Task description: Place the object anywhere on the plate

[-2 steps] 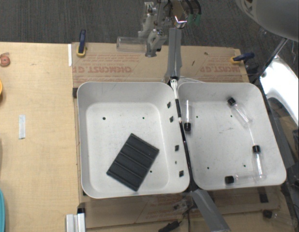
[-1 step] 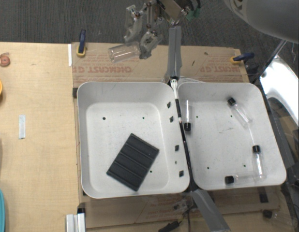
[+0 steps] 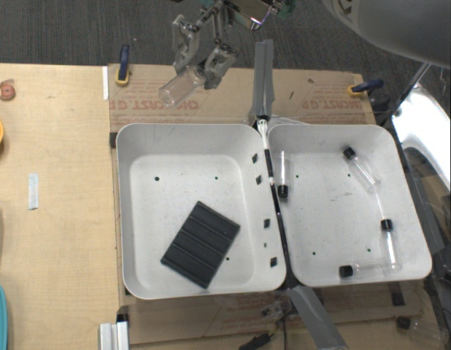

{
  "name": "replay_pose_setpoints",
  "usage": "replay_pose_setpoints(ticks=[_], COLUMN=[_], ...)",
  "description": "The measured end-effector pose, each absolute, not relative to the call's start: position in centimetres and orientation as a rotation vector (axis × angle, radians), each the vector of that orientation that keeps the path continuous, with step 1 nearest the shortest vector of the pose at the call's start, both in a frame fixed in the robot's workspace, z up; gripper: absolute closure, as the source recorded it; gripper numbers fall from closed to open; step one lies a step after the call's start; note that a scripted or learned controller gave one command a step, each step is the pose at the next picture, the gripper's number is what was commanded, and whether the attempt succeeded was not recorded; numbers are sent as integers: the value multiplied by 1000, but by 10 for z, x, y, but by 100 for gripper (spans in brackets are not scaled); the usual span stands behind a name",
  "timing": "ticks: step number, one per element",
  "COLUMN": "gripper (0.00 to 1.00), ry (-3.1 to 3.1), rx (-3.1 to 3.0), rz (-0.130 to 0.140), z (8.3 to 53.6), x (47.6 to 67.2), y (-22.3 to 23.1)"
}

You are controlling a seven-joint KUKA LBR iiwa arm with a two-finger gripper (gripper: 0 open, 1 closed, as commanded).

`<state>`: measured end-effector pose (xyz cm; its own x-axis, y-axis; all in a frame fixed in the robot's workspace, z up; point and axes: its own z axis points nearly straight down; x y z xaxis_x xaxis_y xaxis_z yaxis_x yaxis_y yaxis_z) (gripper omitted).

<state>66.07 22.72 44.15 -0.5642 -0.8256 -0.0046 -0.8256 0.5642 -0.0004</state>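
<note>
Carry step: two-finger gripper is up beyond the far edge of the left white bin, fingers closed around a clear plastic tube. Dark ribbed rectangular plate lies near-centre in that bin. Next: come nearward over the plate, descend, release.

Two white bins side by side, left bin and right bin; one black ribbed plate in the left; four clear tubes with black caps in the right; a fifth tube up in the gripper; two blue-and-yellow clamps behind.
</note>
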Motion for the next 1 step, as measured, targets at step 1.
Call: replay_pose_setpoints(ticks=[1], gripper=[100], ry=[2776], rx=[-1453], rz=[7], z=[450], x=[663], y=[225])
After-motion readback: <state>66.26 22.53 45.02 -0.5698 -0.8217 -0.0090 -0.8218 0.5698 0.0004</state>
